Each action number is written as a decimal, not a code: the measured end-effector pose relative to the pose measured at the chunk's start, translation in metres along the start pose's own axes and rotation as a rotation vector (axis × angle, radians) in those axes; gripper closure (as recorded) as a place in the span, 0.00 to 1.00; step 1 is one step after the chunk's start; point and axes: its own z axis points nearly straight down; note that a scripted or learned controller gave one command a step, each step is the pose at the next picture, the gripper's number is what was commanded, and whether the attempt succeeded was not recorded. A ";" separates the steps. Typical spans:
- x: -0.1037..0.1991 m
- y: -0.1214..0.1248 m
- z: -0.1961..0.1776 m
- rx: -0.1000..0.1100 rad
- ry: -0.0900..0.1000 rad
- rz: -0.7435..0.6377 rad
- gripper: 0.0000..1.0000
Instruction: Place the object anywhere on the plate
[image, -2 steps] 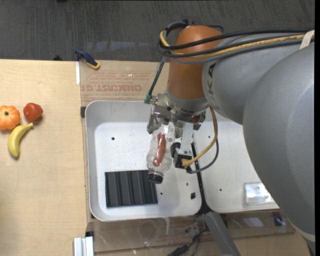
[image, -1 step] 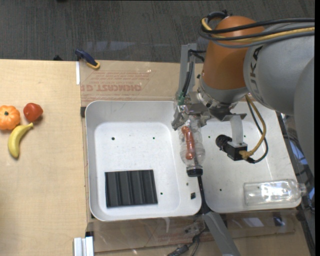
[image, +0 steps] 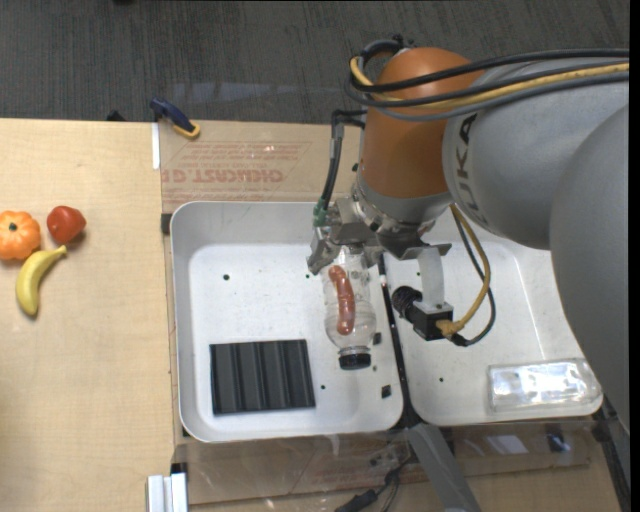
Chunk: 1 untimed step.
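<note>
**Bottle in the hand over the left bin**

Nearest the lens, the arm (image: 520, 130) with its orange band fills the upper right, bent down over the seam between the two bins. Below it the hand (image: 345, 262) is clenched on a clear bottle (image: 350, 315) with something reddish inside it; the bottle hangs neck-down with its dark cap lowest, just inside the right wall of the left bin (image: 190, 300). Gripped at the upper end, the bottle dangles free, which probably suits carrying it across.

Farther down in the same bin lies a dark ribbed plate (image: 262, 376), flat on the floor at the near-left, apart from the bottle. To my eye this is the target, so the carry calls for a move to the left and toward the bin's front.

A clear packet (image: 540, 385) rests in the right bin (image: 470, 400). Away on the table (image: 80, 400) sit toy fruits (image: 40, 250).
</note>
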 end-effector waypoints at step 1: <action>0.048 -0.030 -0.009 0.000 0.000 0.025 1.00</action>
